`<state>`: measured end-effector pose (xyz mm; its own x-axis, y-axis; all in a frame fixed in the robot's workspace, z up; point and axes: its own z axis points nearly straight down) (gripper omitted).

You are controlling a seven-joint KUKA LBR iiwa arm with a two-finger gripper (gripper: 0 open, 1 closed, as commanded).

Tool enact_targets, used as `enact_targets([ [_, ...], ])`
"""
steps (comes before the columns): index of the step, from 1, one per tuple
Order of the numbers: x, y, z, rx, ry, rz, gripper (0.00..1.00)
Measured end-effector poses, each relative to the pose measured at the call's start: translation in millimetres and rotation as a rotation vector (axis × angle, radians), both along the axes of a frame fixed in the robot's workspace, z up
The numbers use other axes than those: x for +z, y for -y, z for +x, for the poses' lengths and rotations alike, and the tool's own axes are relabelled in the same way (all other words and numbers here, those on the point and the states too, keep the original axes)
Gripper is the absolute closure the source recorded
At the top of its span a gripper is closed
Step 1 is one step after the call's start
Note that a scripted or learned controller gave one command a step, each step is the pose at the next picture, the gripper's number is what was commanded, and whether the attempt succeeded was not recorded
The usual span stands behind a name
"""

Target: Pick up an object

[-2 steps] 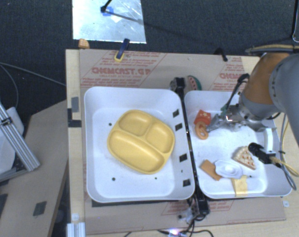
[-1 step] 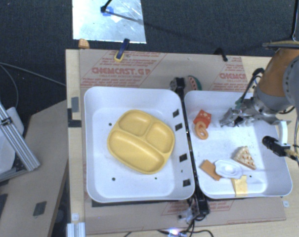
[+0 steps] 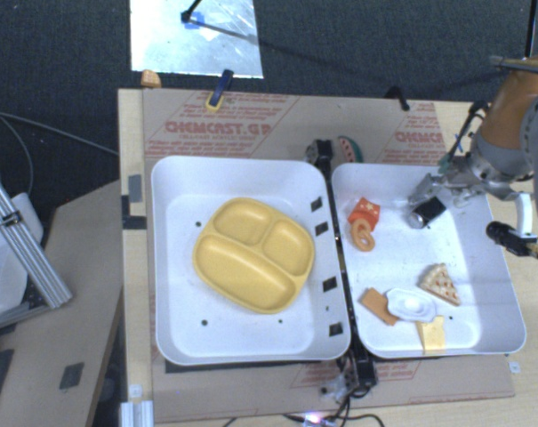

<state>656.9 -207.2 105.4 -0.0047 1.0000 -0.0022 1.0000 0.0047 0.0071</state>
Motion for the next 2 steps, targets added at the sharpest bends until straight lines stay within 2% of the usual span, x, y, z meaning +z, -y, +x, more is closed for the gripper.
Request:
enact_targets([
  [1, 10.5, -0.7, -0.2, 0.004, 0.001, -0.002, 1.00],
  [2, 10.5, -1.0, -0.2, 0.005, 0.001, -0.002, 0.00],
])
